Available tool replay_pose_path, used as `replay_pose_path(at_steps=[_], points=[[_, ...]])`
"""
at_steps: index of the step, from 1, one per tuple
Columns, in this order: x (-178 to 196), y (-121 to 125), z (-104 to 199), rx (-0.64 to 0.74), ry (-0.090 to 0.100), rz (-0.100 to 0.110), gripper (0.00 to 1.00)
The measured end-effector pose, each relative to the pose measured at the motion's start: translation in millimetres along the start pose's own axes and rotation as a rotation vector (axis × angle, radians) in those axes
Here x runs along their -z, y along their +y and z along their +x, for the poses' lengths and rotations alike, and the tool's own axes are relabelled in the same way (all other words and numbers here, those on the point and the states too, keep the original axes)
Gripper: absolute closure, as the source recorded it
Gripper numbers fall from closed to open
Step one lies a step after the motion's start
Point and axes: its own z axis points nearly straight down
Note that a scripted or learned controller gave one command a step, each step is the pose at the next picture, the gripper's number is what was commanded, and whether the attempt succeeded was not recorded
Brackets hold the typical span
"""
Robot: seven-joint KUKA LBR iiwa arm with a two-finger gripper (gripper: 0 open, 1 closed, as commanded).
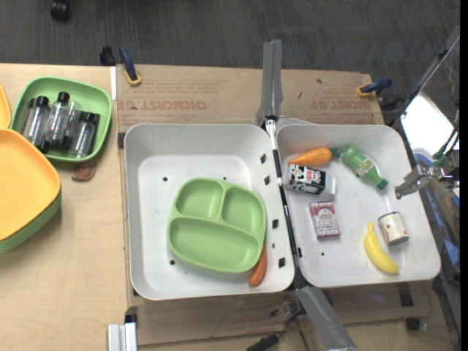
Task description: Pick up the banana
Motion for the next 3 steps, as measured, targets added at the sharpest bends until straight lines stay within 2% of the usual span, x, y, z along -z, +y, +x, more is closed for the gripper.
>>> replay_pose_path(at_steps=[1,2,3], points=[[-28.5,8.0,28.4,-0.021,-0.001,-0.001,0.00],[-49.3,45.5,68.2,-0.245,-0.001,0.000,0.00],[-54.6,86.6,106.0,-0.636,-0.002,0.001,0.00]])
